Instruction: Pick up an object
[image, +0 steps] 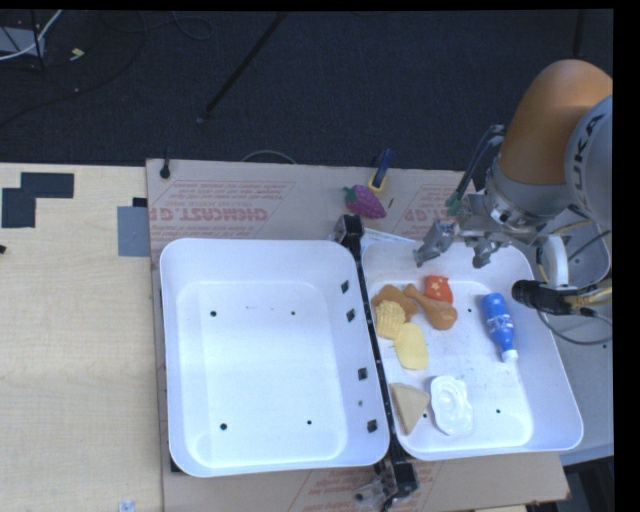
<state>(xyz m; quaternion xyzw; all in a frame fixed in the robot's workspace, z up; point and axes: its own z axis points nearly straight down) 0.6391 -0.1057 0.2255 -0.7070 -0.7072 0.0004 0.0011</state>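
The right bin (545, 420) holds several toy items: a red piece (437, 288), a brown drumstick (432, 308), a yellow corn piece (389, 320), a pale yellow lump (411, 346), a blue bottle (497, 323), a white object (451, 403) and a tan wedge (407, 405). My gripper (458, 249) hovers over the bin's far edge, just above the red piece. It is open, with nothing between its fingers.
The left bin (180, 350) lies beside the right one, with a black hinge strip (362, 330) between them. A purple grape bunch (366, 202) and a blue-yellow item (380, 172) rest on the cardboard behind the bins. A black cable (545, 296) hangs at right.
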